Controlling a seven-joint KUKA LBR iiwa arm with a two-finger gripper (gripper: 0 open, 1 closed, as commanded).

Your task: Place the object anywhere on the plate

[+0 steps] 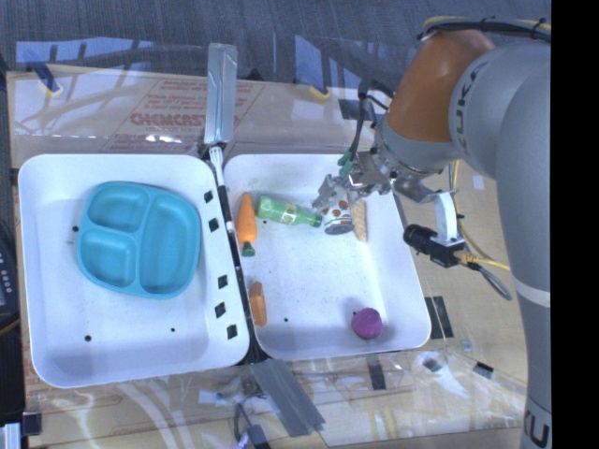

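Pick-up step in hand; nothing is yet lying on the plate (140, 238).

The gripper (339, 197) is hovering over the right bin (393, 293), beside the green bottle (286, 213); finger state cannot be told. The bottle is lying flat, long axis running from plate to gripper, which end leads unclear. Judged next: a secure grasp, then carry plateward.

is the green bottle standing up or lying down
Lying down. The green bottle rests on its side on the floor of the right bin, its length running across the view between the carrot and the gripper.
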